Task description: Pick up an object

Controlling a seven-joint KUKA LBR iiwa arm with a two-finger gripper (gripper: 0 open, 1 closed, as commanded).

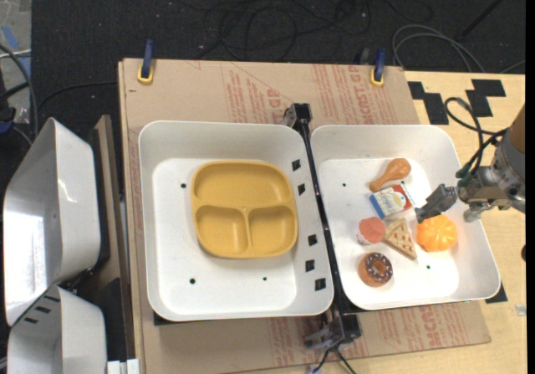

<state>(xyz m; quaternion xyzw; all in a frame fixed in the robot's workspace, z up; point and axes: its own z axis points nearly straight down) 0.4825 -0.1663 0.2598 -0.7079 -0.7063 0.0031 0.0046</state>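
Two shallow white bins sit side by side on a brown cardboard-covered surface (251,88). The left bin (163,197) holds a single yellow divided plate (245,208) with three compartments, lying flat near the bin's middle; nothing lies in its compartments.

The right bin (359,146) holds a cluster of toy food pieces gathered toward its centre and right side. A tan drumstick (393,171) lies uppermost, tilted. Just below it stands a small blue, white and red carton (390,200). Beneath that lies a pink roundish piece (371,231), touching a pale wedge-shaped slice (401,239) dotted with red. Lower still sits a brown frosted doughnut (376,268), a little apart from the rest. To the right of the wedge rests an orange, lobed fruit or pepper shape (437,233), bright and glossy, close to the bin's right wall.

The arm enters from the right edge, and its dark hand (436,201) hangs over the right bin just above the orange piece and beside the carton. One dark finger (434,200) shows, angled down toward the orange piece's upper left; it is very near it or touching it, but which cannot be told. Whether the hand is open or closed cannot be told, and nothing is seen gripped in it.
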